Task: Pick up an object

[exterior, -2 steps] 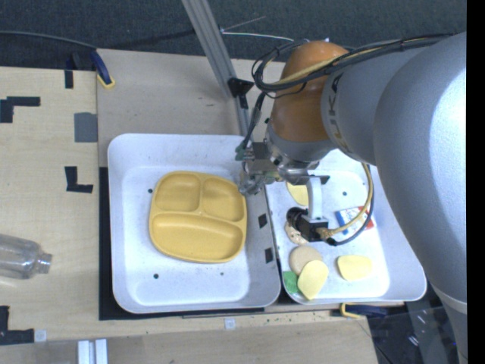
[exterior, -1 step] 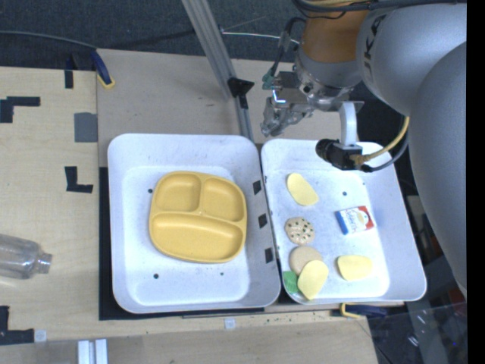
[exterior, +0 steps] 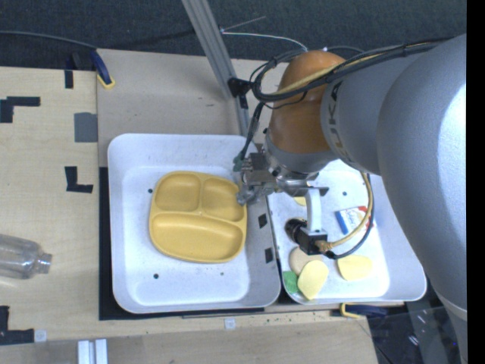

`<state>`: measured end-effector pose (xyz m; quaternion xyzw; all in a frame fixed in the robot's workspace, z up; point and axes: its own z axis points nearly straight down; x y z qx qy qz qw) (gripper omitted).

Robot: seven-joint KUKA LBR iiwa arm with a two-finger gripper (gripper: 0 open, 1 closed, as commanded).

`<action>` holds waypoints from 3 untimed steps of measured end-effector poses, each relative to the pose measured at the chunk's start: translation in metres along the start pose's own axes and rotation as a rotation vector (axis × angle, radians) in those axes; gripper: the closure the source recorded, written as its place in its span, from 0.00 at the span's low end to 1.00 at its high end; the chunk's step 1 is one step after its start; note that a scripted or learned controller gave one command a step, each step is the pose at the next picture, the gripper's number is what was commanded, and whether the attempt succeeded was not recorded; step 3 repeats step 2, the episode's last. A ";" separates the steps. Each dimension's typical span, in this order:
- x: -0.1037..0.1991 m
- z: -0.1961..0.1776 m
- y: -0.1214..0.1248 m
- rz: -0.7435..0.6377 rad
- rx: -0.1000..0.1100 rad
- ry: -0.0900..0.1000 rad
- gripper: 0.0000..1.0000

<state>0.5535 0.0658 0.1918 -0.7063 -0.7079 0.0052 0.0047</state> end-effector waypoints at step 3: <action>-0.021 -0.011 0.036 0.000 -0.012 0.001 0.00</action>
